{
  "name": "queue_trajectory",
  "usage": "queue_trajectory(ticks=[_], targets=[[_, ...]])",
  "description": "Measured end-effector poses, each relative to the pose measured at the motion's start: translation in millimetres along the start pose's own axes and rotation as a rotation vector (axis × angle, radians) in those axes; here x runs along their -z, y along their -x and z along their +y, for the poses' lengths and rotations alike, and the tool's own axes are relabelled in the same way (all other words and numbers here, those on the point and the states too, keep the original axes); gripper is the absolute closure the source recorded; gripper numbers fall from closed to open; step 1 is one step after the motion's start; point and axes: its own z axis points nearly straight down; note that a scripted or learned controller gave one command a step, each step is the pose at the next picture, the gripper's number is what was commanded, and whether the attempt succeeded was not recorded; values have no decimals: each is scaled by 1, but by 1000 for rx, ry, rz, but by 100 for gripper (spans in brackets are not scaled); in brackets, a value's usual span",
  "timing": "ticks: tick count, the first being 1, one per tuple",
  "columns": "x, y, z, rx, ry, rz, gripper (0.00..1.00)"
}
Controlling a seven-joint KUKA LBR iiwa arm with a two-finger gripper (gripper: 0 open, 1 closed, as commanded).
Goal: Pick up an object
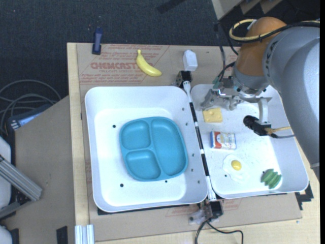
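Cheese wedge (213, 116), a small yellow toy piece, lies in the right bin (299, 174) near its upper left corner, just below the gripper (223, 96). Whether that gripper is apart or together cannot be told from this slant. The wedge looks light, stiff and smooth, probably hard plastic, so it may skid on the white floor. Its flat opposite sides seem the best hold. A small carton (223, 140) and fried egg (235, 165) sit lower down, apart from it.

bins (101, 111): smooth glossy white plastic | tray (152, 148): matt blue plastic | bench (81, 187): bare wood
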Motion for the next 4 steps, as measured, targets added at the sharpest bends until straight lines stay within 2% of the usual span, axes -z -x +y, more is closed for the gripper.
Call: queue_trajectory(ticks=[4], targets=[[0,4,0,-1,0,0,0]])
